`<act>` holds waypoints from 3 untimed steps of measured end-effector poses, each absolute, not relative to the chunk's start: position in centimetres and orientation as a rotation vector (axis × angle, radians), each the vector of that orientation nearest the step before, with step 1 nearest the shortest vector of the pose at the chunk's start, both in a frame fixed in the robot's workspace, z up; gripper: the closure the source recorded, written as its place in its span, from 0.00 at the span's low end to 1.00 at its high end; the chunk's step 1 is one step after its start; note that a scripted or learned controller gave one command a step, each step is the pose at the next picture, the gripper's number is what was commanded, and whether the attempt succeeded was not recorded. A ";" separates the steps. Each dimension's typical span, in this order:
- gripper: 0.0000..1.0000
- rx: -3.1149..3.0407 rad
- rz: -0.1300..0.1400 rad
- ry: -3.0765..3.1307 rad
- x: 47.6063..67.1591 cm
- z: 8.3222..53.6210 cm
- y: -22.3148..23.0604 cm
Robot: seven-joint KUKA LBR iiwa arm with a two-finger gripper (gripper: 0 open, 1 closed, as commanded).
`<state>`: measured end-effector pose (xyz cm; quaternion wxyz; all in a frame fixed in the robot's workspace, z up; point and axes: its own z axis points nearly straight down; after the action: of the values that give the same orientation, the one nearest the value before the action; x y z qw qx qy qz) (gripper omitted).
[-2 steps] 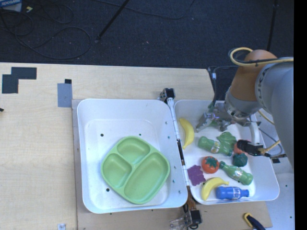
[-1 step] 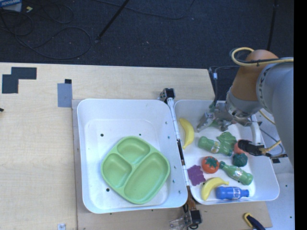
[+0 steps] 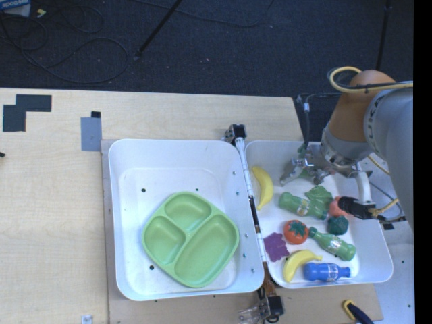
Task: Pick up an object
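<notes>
Approach stage of a pick. The arm enters from the right and hangs over the far end of the right bin; the gripper sits low above the bin floor with nothing visibly held, and whether it is apart or together cannot be told from this slant. No object has yet been lifted. The next move likely calls for settling on one item and descending squarely over it.

Left bin, well to the gripper's left: a green divided plate.

Right bin, all nearer the camera than the gripper: a green bottle; a blue bottle; a yellow banana to the gripper's left; a second banana; a green cluster of toys just beside the gripper; a purple piece; an orange tomato-like toy. The cluster is the closest candidate.
</notes>
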<state>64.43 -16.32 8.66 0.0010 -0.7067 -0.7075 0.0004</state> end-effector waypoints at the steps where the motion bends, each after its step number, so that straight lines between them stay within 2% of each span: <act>1: 0.00 -2.220 0.002 -2.221 64.4 8.7 -18.7; 3: 0.00 -2.219 0.002 -2.221 64.4 8.7 -11.3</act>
<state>64.43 -11.30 8.72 0.0011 -0.7068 -0.7074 0.0008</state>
